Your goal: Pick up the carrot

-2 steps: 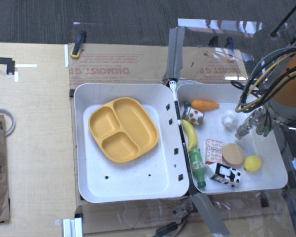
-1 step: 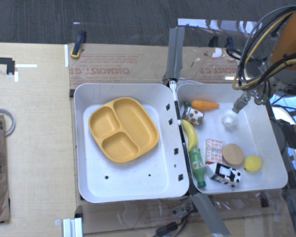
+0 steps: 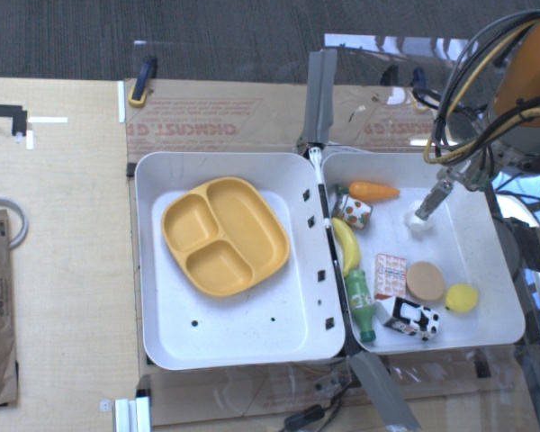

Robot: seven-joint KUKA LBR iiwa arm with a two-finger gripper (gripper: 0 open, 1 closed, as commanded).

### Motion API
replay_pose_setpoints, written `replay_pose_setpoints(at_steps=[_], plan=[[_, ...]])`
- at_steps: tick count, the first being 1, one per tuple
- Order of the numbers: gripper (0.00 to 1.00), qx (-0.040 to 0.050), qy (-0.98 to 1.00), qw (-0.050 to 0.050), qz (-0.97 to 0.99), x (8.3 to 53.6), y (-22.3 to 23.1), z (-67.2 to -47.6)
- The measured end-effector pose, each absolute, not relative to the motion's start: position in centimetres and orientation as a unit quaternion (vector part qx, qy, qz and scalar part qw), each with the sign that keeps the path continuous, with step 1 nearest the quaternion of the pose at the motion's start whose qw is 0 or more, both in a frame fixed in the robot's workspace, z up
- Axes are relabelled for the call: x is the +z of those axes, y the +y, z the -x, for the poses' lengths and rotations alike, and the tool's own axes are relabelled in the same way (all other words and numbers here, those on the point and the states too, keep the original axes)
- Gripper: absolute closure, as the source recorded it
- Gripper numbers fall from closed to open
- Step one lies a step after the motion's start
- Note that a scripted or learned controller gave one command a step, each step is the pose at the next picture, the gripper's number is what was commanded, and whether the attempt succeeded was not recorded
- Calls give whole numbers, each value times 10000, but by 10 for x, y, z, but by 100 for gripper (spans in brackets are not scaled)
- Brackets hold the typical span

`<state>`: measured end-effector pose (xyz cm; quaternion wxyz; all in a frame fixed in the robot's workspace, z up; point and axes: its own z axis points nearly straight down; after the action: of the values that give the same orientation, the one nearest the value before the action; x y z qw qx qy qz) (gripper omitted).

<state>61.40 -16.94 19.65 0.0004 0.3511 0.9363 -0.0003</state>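
Observation:
The orange carrot (image 3: 373, 190) lies on its side near the back wall of the right bin (image 3: 486, 241), with its green end pointing left. My gripper (image 3: 427, 210) hangs over the same bin, to the right of the carrot and slightly nearer the front. It is apart from the carrot by roughly a carrot's length, and nothing hangs from it. The grey arm with its cables comes in from the upper right.
The right bin also holds a small patterned can (image 3: 354, 211), a banana (image 3: 346, 243), a green bottle (image 3: 360, 304), a red-and-white packet (image 3: 390, 275), a brown disc (image 3: 426, 282), a yellow lemon (image 3: 462, 298) and a cow toy (image 3: 412, 318). A yellow divided plate (image 3: 225, 235) sits in the left bin (image 3: 162, 331).

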Motion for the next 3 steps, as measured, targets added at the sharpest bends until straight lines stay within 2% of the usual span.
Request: replay_pose_setpoints(at_steps=[1, 2, 3], plan=[[0, 0, 9719, -2, -2353, 167, -149, -602], [0, 3, 9918, -6, -1279, 110, -147, -554], [0, 2, 9977, 13, -683, 164, -167, -598]])
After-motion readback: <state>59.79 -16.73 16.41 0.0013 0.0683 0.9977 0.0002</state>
